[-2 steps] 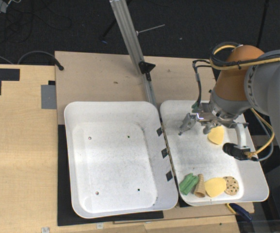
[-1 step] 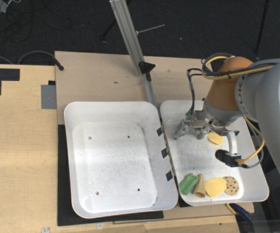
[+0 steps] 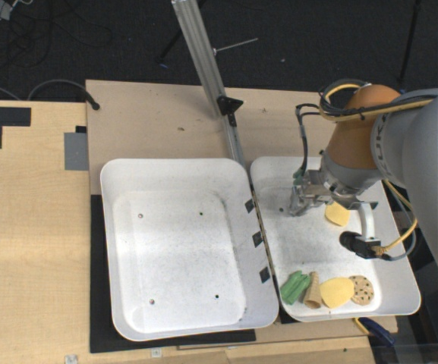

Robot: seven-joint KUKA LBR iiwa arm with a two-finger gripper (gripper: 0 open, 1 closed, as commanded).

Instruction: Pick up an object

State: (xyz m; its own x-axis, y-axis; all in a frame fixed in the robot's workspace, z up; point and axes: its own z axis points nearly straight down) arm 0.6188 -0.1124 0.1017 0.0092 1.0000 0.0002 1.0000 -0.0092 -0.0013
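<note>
Arm reaches in from the right, over the right bin (image 3: 401,298). Gripper (image 3: 300,203) sits low in the far half of that bin, pointing down toward the bin floor. Fingers too small and too dark against the wrist hardware to read; cannot tell whether they are spread or closed, and nothing is visibly between them.

Candidate objects, all in the right bin:
- yellow piece (image 3: 337,214), just right of the gripper, partly tucked under the wrist. Nearest target.
- green piece (image 3: 296,287), at the near edge, long axis running near-left to far-right.
- tan wedge (image 3: 312,290), touching the green piece on its right.
- second yellow piece (image 3: 337,292), beside the wedge.
- cookie (image 3: 361,289), touching that yellow piece on its right.

Left bin (image 3: 112,203) holds no objects that I can see.

Judgement: the pick is not yet made. The nearest object lies right of the fingers, so a short shift right would be needed. The near-edge cluster is well apart, toward the camera, and packed tightly; a grasp there risks catching two items.
</note>
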